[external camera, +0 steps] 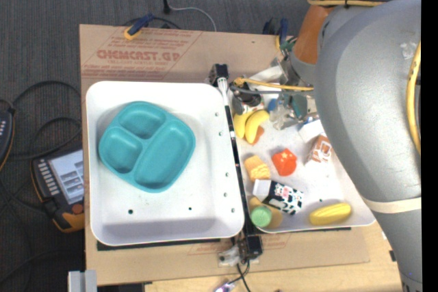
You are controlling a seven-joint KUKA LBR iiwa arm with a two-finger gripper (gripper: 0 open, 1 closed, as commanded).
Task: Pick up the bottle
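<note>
Cardboard-topped bench (137, 51) on dark carpet, two white bins: the left bin (205, 215) carries a teal divided plate (146, 145), the right bin (342, 178) a toy clutter. The bottle (282, 195), cow-patterned, lies near that bin's front. The grey arm (373, 92) looms over its right half, gripper (291, 106) buried in clutter at the back — grip impossible to judge.

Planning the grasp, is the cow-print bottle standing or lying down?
Lying down: the cow-print bottle rests on its side in the right bin, white cap pointing left.
</note>
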